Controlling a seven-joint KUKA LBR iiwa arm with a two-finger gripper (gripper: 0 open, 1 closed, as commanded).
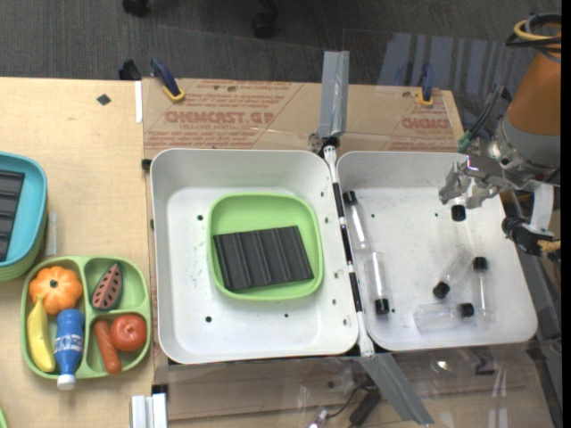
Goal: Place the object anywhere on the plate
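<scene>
Right bin holds several clear plastic tubes with black caps. The plate, green with a dark ribbed mat on it, sits in the left bin.

End effector hangs over the far right part of the right bin. A small black-capped piece shows just beneath it; whether that piece is pinched or merely lies below, I cannot tell, nor how wide the end effector stands.

Tubes, as judged: light, stiff, smooth-walled and likely slippery, prone to roll across the bin floor. Thin plastic, so a hard squeeze might crack or squirt one out. Best hold looks to be across the barrel near mid-length, at right angles to the long axis.

- Tube by the left wall: long axis runs far to near, slightly slanted.
- Tube below it: far to near, cap at the near end.
- Tube at right: far to near, cap at the far end.
- Tube at the near edge: lies left to right, cap at the right.
- Loose cap between them.

Toy food tray rests on the bench, far left.
</scene>
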